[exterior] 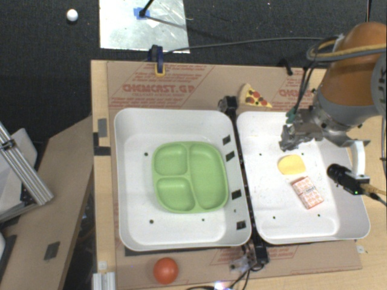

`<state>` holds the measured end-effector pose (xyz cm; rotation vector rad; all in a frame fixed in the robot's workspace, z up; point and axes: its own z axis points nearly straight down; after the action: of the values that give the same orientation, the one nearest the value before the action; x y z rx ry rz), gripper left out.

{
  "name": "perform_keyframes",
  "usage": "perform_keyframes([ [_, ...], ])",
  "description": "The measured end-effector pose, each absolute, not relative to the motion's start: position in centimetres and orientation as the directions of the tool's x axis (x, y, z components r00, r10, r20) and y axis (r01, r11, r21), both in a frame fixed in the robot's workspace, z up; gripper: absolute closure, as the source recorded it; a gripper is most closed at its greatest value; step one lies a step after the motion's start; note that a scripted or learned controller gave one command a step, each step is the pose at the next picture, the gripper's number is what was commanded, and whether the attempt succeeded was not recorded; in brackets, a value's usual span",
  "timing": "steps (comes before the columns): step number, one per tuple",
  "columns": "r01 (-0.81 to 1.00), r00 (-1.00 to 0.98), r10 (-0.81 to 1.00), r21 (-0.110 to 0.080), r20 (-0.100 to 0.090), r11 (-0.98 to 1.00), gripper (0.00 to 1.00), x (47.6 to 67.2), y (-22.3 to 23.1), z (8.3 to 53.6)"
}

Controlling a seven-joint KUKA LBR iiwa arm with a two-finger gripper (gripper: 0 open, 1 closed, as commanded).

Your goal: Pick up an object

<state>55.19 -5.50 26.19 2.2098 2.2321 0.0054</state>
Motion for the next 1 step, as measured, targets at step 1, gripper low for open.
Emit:
perform_keyframes([
  [1,1.0,-0.009,1.0,0.001,0.002,0.009,1.0,53.71,-0.84,25.0],
])
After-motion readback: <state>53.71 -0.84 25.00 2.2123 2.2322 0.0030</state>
